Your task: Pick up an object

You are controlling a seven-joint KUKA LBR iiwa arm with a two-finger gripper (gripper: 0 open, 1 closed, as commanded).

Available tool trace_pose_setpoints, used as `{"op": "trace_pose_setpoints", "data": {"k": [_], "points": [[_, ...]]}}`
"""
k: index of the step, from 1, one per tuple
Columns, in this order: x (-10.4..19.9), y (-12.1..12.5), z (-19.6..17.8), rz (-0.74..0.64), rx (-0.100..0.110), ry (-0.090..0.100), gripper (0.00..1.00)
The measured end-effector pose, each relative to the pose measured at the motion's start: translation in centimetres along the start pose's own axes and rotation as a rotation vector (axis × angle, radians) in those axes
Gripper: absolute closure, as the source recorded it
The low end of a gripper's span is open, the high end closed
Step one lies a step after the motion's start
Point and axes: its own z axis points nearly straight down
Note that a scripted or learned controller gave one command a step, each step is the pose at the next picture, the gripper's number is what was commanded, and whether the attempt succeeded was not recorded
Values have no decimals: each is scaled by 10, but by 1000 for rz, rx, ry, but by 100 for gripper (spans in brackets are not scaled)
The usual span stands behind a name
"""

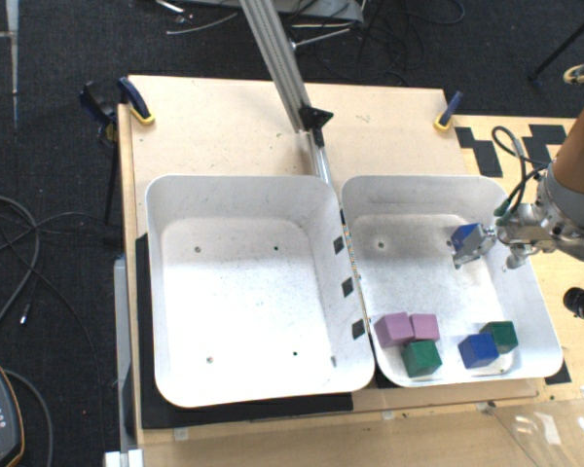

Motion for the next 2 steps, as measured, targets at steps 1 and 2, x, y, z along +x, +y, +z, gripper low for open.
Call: {"op": "trace_pose_setpoints", "data": {"k": [1,2], "points": [[-27,48,90,-1,5,-1,0],[-26,50,75,-3,-2,-2,100]]}}
